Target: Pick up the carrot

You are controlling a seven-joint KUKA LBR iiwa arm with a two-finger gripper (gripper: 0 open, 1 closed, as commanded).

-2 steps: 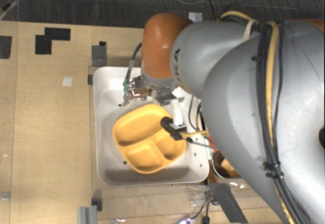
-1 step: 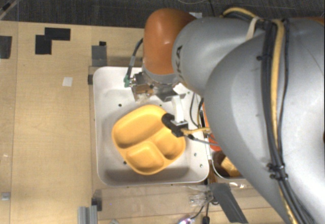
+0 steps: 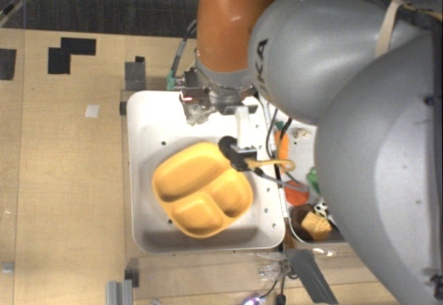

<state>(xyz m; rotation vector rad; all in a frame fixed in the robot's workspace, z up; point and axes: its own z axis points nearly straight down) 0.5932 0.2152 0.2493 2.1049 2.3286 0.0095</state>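
Note:
An orange sliver that looks like the carrot (image 3: 282, 141) shows in the right bin, just past the wall between the bins; the arm hides most of it. My gripper (image 3: 196, 111) hangs over the back of the left bin (image 3: 142, 179), to the left of the carrot and apart from it. It stands just behind the yellow divided plate (image 3: 201, 189), and nothing shows in its grasp.
The yellow plate takes up most of the left bin's floor. In the right bin's visible strip lie a red-orange piece (image 3: 296, 194), a bit of green (image 3: 312, 176) and a yellow item (image 3: 315, 227) in a brown bowl. The big grey arm covers the remainder of that bin.

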